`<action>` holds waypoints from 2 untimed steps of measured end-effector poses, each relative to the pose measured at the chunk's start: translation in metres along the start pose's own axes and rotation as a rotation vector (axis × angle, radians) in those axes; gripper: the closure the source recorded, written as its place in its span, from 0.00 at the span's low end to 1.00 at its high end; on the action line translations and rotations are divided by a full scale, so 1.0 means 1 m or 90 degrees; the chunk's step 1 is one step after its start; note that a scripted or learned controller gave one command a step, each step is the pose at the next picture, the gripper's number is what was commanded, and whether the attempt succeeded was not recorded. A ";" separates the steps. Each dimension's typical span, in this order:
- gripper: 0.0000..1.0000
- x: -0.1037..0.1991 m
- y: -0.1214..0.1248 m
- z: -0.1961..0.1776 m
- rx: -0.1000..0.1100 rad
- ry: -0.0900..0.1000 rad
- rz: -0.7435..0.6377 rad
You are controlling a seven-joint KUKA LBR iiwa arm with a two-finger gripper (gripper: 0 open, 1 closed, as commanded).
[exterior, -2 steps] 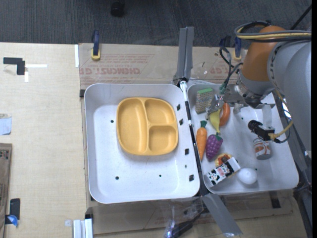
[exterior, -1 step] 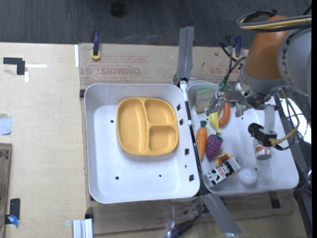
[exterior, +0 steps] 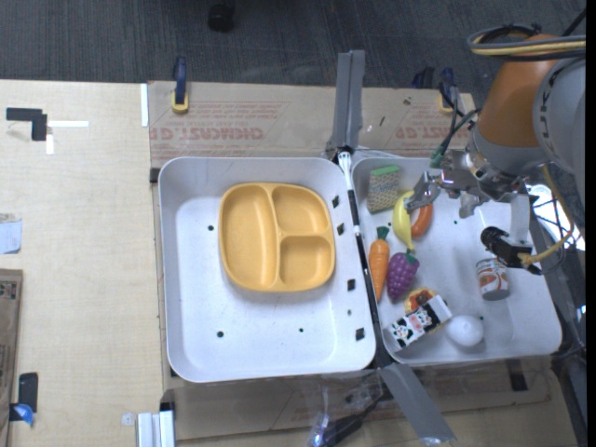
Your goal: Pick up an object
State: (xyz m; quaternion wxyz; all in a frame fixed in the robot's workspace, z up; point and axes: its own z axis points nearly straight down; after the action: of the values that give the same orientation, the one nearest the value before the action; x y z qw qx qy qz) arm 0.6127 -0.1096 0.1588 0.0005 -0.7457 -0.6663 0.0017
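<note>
The right bin holds the pickings, all crowded toward its left wall in the right half of the frame: a green sponge at the top, a banana and a small orange-red piece side by side just below it, then a carrot beside a bunch of purple grapes, and lower down a small carton, a white egg-shaped thing and a little can standing apart toward the right. The gripper hangs at the upper part of that bin, close above the banana and the orange-red piece, so one of those two is my guess for the target; nothing can be seen between the jaws, and whether they are open or closed I cannot tell, since the metal parts blur together there. These look like hollow plastic play food: light, stiff, smooth and likely slippery, and rounded enough to roll or squirt sideways under a pinch. The banana would be best taken across its narrow middle, the orange-red piece across its short width; because the two touch, a jaw may not fit between them. The sponge would give softly and grip easily. The arm is cut off at the right edge. The left bin carries a yellow divided plate.
</note>
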 end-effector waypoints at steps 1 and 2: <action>0.00 -0.043 0.030 0.068 0.000 0.000 0.058; 1.00 -0.043 0.030 0.060 0.000 -0.001 0.055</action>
State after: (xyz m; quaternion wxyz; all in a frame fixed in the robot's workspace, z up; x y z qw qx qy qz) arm 0.6379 -0.1554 0.0989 0.0003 -0.7738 -0.6334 0.0025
